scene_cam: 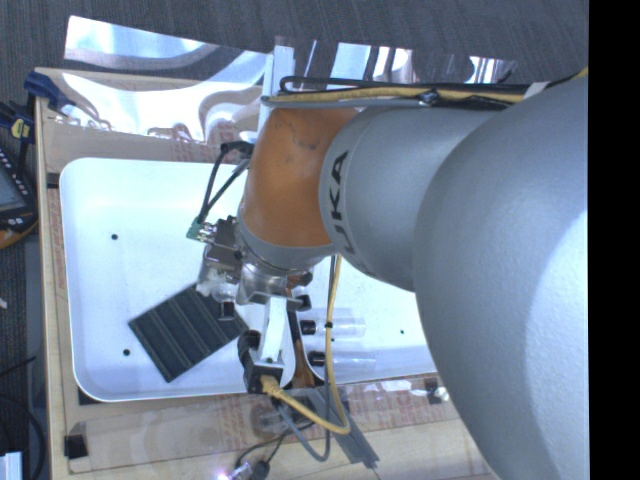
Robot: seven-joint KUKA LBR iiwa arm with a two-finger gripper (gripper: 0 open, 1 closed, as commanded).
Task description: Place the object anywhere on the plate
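Note:
A dark grey ribbed rectangular plate (183, 332) lies tilted in the near left part of the left white bin (110, 198). My gripper (222, 293) hangs low over the plate's far right corner, under the orange wrist band (290, 188). The wrist hides the gripper's tips and whatever lies beneath them. I cannot make out any object on the bare part of the plate.
The grey arm (480, 238) covers the right half of the view and the bin there. A clear, glassy shape (350, 324) shows on the bin floor just right of the wrist. Wooden bench edge (170, 428) runs along the front; shiny foil (150, 48) lies behind the bin.

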